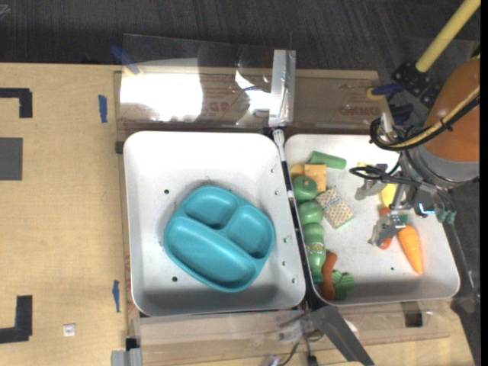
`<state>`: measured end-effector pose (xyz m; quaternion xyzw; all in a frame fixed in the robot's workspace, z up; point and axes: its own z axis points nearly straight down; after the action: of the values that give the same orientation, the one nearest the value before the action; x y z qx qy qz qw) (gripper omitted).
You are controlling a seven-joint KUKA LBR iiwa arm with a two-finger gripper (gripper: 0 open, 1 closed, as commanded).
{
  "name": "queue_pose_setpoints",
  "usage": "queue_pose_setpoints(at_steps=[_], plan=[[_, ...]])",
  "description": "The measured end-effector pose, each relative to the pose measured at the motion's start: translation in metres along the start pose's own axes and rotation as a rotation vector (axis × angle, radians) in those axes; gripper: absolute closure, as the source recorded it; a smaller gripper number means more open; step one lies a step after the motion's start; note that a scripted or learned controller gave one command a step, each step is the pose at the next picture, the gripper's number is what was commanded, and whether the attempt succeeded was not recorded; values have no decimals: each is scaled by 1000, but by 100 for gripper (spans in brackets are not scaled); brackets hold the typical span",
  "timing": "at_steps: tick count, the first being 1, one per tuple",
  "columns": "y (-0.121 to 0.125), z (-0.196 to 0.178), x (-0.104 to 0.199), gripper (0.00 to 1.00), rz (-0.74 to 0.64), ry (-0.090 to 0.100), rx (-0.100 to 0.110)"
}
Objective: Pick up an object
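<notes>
The right bin holds several toy foods. An orange carrot lies near its right wall. My gripper reaches down into this bin just left of the carrot's upper end, close to the floor. A small orange-red bit shows right at its tip; whether it is held is unclear. A yellow piece peeks out behind the wrist. A speckled block lies mid-bin, left of the gripper.
Along the right bin's left wall lie green pieces, a tan block, a green stick and a red piece with a green top. The left bin holds a teal divided plate. Cables hang above the wrist.
</notes>
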<state>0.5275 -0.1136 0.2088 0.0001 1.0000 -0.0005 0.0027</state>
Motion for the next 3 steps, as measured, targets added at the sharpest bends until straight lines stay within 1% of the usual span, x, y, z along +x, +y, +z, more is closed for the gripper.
queue_pose_setpoints(at_steps=[1, 2, 3], plan=[[-97, 120, 46, 0, 235, -6, 2], [-76, 120, 45, 0, 166, -7, 4], [-94, 120, 44, 0, 92, -9, 2]])
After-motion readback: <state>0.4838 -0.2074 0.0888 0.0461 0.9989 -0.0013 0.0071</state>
